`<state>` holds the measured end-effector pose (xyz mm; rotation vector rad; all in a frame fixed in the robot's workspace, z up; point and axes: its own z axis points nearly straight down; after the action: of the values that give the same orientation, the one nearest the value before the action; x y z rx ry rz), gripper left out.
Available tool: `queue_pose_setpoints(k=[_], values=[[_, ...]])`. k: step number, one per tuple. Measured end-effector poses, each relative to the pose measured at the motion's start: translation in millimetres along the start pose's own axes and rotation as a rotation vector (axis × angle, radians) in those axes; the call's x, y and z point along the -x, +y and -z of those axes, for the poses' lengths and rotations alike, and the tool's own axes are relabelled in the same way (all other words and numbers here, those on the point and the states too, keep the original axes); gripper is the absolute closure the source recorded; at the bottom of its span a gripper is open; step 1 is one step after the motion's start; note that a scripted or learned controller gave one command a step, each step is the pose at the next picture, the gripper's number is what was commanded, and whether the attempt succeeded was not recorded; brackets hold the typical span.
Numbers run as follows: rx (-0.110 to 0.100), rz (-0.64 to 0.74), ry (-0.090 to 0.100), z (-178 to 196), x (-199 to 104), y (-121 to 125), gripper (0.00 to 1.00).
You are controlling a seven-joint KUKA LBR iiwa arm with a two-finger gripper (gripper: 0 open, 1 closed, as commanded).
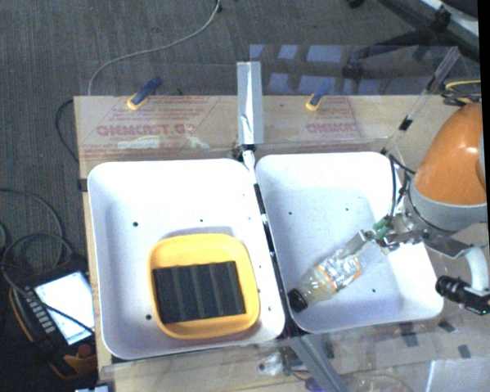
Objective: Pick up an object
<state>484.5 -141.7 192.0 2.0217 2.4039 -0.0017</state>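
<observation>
Altogether one bottle [333, 274], one yellow container [204, 285]

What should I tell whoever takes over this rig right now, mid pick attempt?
Gripper: low over the right bin, at the upper end of the plastic bottle; its grip is hard to judge from this view.
Bottle: lying at a slant on the right bin's floor, dark cap toward the bin's near-left corner.
Left bin: holds a yellow container with a dark slatted top, untouched.
Done: arm reached the bottle.
Left: confirm a grasp, then lift.
</observation>
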Motion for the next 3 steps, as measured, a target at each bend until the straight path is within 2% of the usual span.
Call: queue_pose_setpoints(k=[1,2,3], values=[[0.017,0.144,-0.007,-100,-14,8,0.00],[-0.002,-0.058,0.000,-47,45,2,0.00],[0.001,-0.121,0.002,-96,68,-8,0.00]])
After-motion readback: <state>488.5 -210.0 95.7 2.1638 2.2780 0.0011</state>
